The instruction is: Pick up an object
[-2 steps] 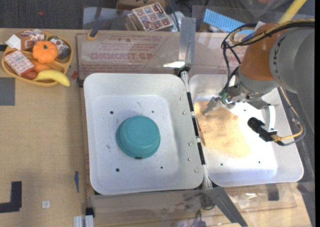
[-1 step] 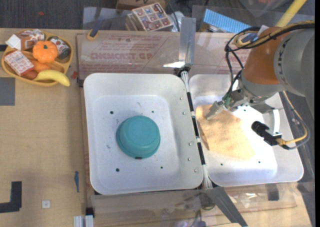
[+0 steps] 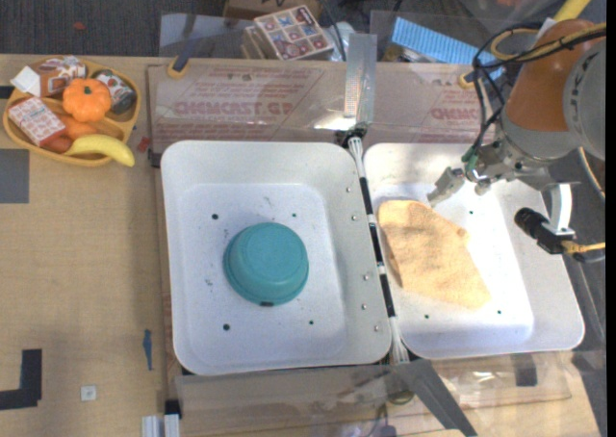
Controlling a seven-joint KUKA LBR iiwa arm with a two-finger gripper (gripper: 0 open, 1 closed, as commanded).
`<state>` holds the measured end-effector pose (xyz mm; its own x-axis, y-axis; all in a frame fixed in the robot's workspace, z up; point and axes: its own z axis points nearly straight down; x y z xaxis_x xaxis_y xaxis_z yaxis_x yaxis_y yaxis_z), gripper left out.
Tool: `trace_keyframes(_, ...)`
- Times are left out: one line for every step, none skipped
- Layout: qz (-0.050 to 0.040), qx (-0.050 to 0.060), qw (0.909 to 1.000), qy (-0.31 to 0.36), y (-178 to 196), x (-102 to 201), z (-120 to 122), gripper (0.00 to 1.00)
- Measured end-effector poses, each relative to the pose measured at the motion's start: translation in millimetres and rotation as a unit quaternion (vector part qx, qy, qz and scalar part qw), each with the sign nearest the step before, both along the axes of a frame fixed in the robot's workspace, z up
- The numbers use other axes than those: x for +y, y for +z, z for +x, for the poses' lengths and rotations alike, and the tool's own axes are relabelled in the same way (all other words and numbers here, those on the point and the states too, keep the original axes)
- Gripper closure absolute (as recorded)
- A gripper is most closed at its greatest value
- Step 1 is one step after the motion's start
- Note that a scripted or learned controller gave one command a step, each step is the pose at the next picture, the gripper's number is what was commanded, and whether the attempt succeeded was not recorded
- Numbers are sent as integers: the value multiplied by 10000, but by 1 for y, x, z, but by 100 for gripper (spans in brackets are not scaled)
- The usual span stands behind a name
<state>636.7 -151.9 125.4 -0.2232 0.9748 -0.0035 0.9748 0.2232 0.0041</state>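
A teal bowl (image 3: pixel 267 263) lies upside down in the middle of the left bin (image 3: pixel 192 185). A tan, flat cloth-like piece (image 3: pixel 430 252) lies in the right bin (image 3: pixel 549 320), against its left wall. My gripper (image 3: pixel 460 179) hangs over the back of the right bin, just above and behind the far corner of the tan piece. I see nothing held in it. The grey arm with its orange band (image 3: pixel 539 89) comes in from the right.
A yellow dish (image 3: pixel 19 132) with an orange, a banana and small boxes sits at the bench's far left. Cardboard sheets (image 3: pixel 241 103) lie behind both bins. A black part with cables (image 3: pixel 539 226) hangs over the right bin's right side.
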Motion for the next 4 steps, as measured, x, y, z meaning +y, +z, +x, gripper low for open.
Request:
trace_keyframes(5, -26, 9994, 333, -35, -5, -43, 0)
trace_keyframes(0, -33, 9938, 1111, -35, 44, -76, 0)
trace_keyframes(3, -46, 9991, 425, -35, 45, -91, 0)
trace_keyframes(10, -60, 9991, 415, -24, 44, -90, 100)
